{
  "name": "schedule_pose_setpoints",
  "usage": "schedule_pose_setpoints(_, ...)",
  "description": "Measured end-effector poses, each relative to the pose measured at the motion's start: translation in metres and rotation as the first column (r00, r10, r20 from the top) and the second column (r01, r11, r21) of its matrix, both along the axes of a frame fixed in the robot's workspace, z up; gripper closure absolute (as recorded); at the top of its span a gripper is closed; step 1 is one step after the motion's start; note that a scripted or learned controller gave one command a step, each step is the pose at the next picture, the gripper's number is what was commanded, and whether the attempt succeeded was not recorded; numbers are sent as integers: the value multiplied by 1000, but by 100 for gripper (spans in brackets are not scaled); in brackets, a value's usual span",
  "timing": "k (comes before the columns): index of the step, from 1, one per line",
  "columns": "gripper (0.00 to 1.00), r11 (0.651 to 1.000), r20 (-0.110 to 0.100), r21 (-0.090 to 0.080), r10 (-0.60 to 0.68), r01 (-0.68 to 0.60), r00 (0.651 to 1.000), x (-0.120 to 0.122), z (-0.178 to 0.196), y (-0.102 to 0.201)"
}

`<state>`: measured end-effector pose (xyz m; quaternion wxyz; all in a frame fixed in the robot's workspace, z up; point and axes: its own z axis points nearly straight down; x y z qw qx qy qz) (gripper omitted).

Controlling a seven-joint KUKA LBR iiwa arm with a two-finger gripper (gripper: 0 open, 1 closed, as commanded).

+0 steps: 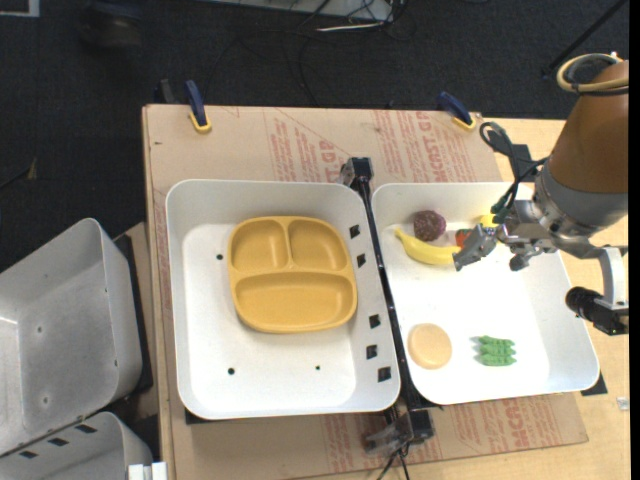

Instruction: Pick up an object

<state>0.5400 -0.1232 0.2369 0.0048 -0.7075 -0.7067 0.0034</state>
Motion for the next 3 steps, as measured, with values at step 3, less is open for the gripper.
schedule_pose_setpoints(3, 0, 1000, 4, -1, -1, 1, 1000, -11, -107, -14)
